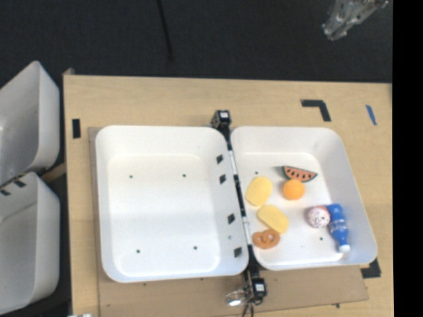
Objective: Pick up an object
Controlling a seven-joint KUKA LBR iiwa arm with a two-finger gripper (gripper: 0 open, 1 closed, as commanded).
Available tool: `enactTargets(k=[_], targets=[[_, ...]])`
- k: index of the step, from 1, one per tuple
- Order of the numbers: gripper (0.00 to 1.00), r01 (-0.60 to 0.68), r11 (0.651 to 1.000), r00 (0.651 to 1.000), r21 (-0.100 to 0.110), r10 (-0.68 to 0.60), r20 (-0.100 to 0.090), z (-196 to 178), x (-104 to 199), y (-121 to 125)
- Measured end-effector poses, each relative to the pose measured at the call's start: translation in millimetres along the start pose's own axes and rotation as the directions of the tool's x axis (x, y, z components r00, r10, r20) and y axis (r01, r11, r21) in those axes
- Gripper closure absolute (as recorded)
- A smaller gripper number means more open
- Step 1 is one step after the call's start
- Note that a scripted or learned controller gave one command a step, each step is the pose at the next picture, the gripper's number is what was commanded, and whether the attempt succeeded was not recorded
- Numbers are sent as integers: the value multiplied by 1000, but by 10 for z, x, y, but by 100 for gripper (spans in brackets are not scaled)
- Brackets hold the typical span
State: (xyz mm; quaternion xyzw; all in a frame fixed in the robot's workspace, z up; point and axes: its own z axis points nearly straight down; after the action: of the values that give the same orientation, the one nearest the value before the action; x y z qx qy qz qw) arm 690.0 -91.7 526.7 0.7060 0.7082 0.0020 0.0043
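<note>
My pincer (345, 17) hangs high at the upper right, over the dark floor beyond the table (165, 101), well apart from both bins; it is too blurred for me to tell its state. The left bin (106, 177) sits beside the right bin (344, 157), which holds 6 things: a watermelon slice (299, 173), an orange ball (293, 189), 2 yellow pieces (259, 191) and (273, 218), a brown ring (266, 238), a pink ball (318, 216) touching a blue bottle (338, 226).

White bins (158, 269); red-green watermelon slice (300, 174), orange ball (293, 189), two yellow pieces (259, 191), blue bottle (338, 226), perhaps pink-speckled ball (318, 217).
</note>
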Motion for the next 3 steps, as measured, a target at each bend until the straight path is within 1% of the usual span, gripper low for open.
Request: enactTargets(k=[1, 2, 3], targets=[[100, 0, 1000, 1000, 26, 0, -4, 2070, 340, -45], [100, -6, 1000, 1000, -6, 6, 2, 824, -58, -13], [100, 0, 1000, 1000, 20, 0, -4, 2023, 272, -37]])
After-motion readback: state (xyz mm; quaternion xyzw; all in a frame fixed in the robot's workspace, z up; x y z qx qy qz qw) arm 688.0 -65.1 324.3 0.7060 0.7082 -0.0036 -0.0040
